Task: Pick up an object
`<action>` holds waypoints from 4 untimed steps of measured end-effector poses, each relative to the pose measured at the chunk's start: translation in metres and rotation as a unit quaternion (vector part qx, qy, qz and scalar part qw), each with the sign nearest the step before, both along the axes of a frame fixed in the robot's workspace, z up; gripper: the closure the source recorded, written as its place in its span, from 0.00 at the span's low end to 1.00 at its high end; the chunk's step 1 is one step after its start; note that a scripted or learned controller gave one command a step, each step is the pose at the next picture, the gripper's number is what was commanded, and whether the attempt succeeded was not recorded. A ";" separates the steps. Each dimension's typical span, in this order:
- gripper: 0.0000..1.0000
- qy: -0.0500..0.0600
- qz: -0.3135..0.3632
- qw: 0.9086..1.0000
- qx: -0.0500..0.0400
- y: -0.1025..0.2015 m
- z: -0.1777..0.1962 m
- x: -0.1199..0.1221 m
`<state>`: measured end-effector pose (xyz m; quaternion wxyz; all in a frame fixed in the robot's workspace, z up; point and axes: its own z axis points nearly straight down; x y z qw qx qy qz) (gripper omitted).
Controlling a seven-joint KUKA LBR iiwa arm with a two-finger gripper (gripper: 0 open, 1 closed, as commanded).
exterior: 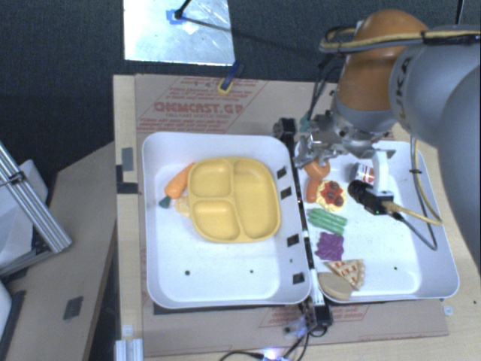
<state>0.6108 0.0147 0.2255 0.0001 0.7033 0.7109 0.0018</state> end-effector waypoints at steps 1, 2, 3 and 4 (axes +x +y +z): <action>1.00 0.001 -0.002 1.000 -0.001 0.022 0.006 -0.011; 1.00 0.000 -0.005 1.000 -0.001 0.003 0.003 -0.007; 1.00 0.001 -0.003 1.000 -0.001 0.012 -0.009 -0.001; 1.00 0.002 -0.005 1.000 -0.001 0.015 -0.008 -0.015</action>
